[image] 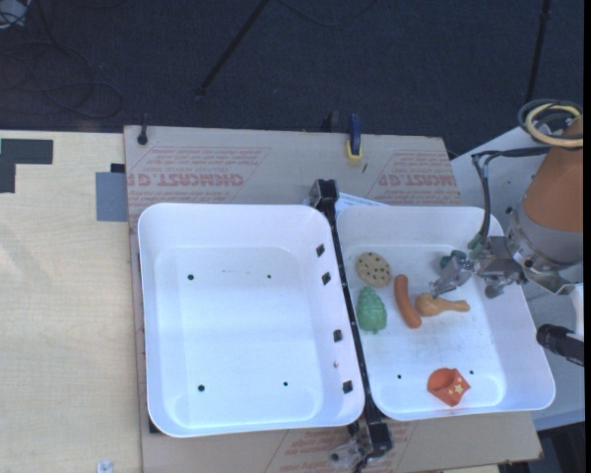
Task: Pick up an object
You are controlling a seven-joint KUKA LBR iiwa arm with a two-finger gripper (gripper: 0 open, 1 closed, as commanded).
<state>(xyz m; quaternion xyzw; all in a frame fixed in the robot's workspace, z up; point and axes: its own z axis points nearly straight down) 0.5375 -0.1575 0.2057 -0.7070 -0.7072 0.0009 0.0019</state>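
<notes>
The right bin (512, 382) holds several toy foods: a round speckled cookie (372, 268), a green leafy vegetable (371, 310), an orange sausage (407, 301), a tan chicken drumstick (441, 305) and a red piece (448, 385) near the front. My gripper (453, 274) reaches in from the right and hangs just above and behind the drumstick, fingers pointing left and down. Nothing shows between its fingers, which look slightly apart.
The left bin (158, 264) lies beside the right one, with a black divider clip strip (335, 294) between them. Both rest on a cardboard sheet (227, 170). A blue and yellow clamp (354, 138) stands at the back edge. Cables run along the arm at right.
</notes>
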